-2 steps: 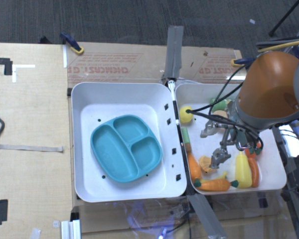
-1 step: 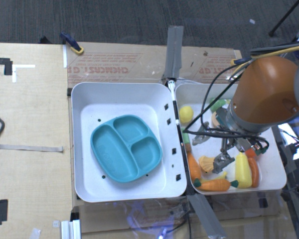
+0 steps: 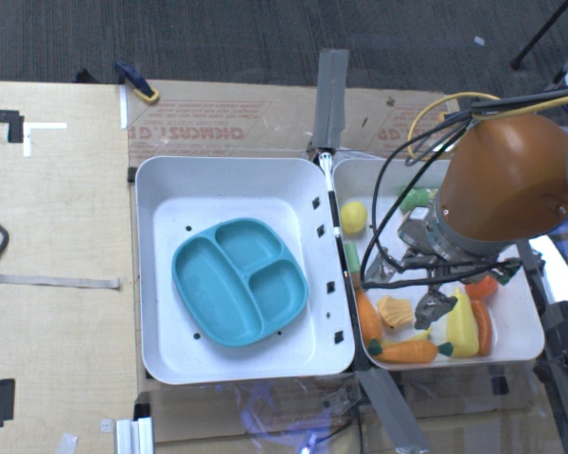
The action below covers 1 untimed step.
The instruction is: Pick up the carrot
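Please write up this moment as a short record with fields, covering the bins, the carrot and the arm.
left bin: holds a blue divided plate
right bin: holds toy foods, among them a lemon
carrot: lies along the right bin's near wall, tip pointing left
second orange piece: by the divider, beside the carrot
arm: above the right bin
claw: low over the foods, above the carrot; nothing seen held

You see dark grey carpet (image 3: 218, 17) across the top, beyond the table (image 3: 52, 348). Its pale wood surface carries black tape marks (image 3: 5, 121), and brown cardboard (image 3: 218, 126) lies behind the bins.
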Tool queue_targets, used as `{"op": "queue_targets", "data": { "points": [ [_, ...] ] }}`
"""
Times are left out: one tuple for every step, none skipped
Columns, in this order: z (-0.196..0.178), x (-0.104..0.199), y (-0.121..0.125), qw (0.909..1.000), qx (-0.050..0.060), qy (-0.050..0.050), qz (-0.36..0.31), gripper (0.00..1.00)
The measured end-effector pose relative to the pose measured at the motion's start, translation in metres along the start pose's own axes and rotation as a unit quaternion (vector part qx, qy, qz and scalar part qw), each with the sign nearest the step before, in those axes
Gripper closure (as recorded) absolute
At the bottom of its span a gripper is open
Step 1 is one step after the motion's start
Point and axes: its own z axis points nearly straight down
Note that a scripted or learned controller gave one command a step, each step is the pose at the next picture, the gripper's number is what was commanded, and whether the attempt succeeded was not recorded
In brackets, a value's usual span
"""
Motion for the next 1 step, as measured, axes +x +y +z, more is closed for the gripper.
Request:
{"op": "queue_targets", "data": {
  "points": [
    [0.0,0.0036,0.0032,1.0,0.0,0.0,0.003,0.0]
  ]
}}
